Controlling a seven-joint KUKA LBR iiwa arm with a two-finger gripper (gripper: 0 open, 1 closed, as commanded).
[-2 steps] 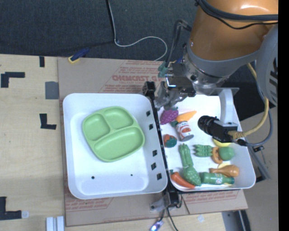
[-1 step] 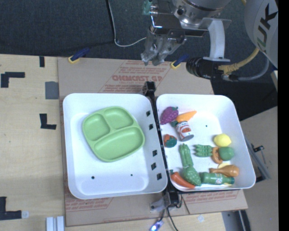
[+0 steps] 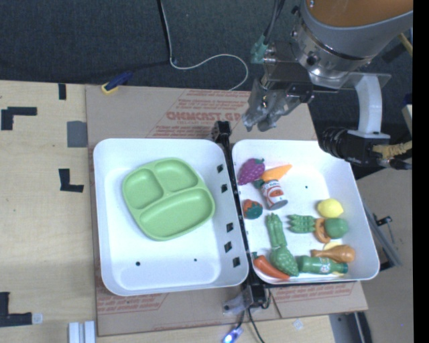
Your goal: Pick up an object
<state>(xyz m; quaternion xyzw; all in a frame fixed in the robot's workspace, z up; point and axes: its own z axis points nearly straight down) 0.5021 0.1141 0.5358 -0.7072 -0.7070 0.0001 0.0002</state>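
green divided plate [image 3: 169, 198], left bin [image 3: 110, 157]

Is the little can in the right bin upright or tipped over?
Tipped over. The can lies on its side on the right bin floor, its label facing up, beside the purple grapes and the carrot.

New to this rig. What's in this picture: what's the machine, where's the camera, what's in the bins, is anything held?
One fixed camera looks down at a slant on a bench. The grey arm with an orange band reaches in from the right; its end effector hangs above the bins' far edge, with nothing visible between its fingers. The left bin holds a green divided plate. The right bin holds toy food: purple grapes, a carrot, a small can, a lemon and green vegetables.
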